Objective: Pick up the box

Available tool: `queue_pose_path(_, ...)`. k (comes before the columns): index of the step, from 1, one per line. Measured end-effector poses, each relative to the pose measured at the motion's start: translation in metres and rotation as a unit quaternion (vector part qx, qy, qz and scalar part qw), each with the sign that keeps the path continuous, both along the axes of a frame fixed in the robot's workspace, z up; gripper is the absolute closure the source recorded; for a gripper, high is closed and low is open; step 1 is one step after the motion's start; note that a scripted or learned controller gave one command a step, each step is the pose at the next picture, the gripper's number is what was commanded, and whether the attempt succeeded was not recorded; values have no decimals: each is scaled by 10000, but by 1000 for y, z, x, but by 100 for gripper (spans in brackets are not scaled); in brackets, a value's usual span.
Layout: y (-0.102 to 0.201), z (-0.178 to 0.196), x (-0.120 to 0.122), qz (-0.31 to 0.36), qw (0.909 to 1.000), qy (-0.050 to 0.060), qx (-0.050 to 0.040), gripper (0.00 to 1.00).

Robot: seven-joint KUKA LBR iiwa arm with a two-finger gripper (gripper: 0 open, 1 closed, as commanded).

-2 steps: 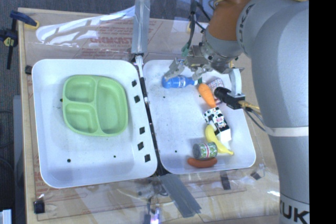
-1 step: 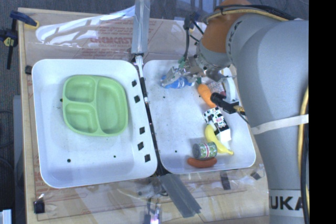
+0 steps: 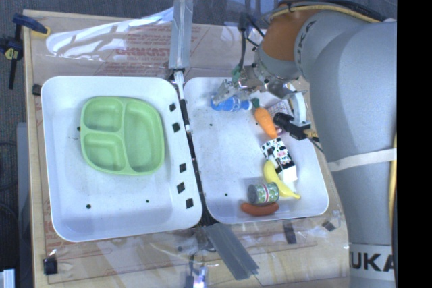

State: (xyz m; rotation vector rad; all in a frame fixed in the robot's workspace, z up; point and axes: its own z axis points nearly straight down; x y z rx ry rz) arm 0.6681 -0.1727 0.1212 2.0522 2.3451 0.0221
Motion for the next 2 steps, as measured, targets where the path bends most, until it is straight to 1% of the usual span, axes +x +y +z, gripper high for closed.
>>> queue_pose_path(1,63,93,-11,-330,9993,141,35,100)
queue_pose_path(2,30,-29,-12,446,9989,169,27,100)
